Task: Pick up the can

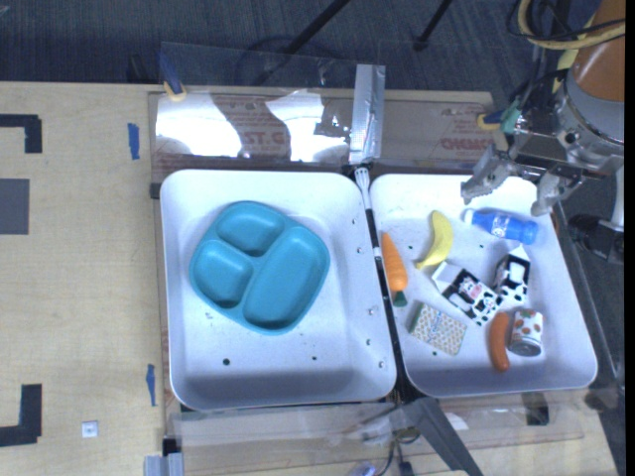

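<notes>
Camera view is taken from above the bench, where two shallow white bins are seen side by side. The left bin (179, 296) is occupied by a blue divided plate (260, 265) with three compartments, set near its middle. The right bin (571, 365) is filled with small items. The can (525, 331), white with a printed label, is found lying on its side in the lower right of that bin, just beside an orange-red sausage-shaped toy (498, 341) that is touching or nearly touching its left side. A black-and-white cow figure (512, 278) is placed just above the can, and a black-and-white printed pack (468, 293) is seen to its left. A patterned beige pouch (439, 328) is laid lower down, near the bin's centre. A banana (436, 238) is set in the upper middle, and a carrot (394, 265) is laid along the bin's left wall. A blue bottle (504, 225) is seen lying on its side in the upper right part.

The gripper (514, 188) is held at the upper right of the frame, over the far edge of the right bin and just above the blue bottle. Its two fingers are spread apart, with nothing seen between them. It is kept well apart from the can.
</notes>
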`<state>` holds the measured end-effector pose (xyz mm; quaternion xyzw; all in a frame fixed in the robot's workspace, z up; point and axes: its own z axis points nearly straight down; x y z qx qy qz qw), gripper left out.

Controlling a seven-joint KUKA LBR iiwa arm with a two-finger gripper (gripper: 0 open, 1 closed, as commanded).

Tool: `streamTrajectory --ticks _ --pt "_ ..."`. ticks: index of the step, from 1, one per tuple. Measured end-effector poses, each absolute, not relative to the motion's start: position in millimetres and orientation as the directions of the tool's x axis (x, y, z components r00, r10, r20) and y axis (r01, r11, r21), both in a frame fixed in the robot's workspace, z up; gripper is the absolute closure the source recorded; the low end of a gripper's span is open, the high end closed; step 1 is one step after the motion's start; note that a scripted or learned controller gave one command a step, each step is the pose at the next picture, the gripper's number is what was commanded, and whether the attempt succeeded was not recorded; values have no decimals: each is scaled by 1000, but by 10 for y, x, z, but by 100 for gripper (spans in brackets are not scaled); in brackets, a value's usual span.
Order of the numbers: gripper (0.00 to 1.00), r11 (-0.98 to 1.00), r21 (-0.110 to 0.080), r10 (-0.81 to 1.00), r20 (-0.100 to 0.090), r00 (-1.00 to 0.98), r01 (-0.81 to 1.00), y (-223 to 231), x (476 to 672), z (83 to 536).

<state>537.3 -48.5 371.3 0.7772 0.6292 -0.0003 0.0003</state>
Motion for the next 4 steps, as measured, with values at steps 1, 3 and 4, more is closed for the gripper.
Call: streamTrajectory --ticks 1,3,4 --pt "0 -114 1 993 -1 114 993 66 4802 4349" --pt "100 -107 5 994 -3 107 994 92 4825 4549" --pt "100 -104 7 995 -4 104 995 104 4837 4649"
